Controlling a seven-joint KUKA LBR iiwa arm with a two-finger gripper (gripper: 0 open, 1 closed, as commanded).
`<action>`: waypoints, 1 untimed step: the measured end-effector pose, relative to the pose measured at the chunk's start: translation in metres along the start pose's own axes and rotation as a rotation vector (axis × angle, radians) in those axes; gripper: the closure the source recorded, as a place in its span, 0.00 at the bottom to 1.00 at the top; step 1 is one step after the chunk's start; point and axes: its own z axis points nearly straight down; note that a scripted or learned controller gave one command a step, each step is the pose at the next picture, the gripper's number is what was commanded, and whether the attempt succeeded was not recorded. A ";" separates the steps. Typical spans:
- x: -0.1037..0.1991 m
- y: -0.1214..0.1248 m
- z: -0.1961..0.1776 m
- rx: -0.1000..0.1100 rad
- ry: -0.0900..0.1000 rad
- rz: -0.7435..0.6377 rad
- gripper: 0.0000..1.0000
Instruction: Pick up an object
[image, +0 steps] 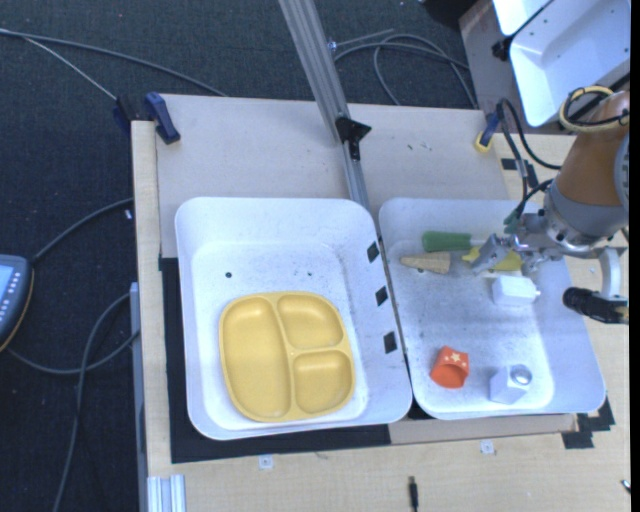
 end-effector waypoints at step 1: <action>0.001 0.000 0.032 -0.002 -0.001 0.000 0.00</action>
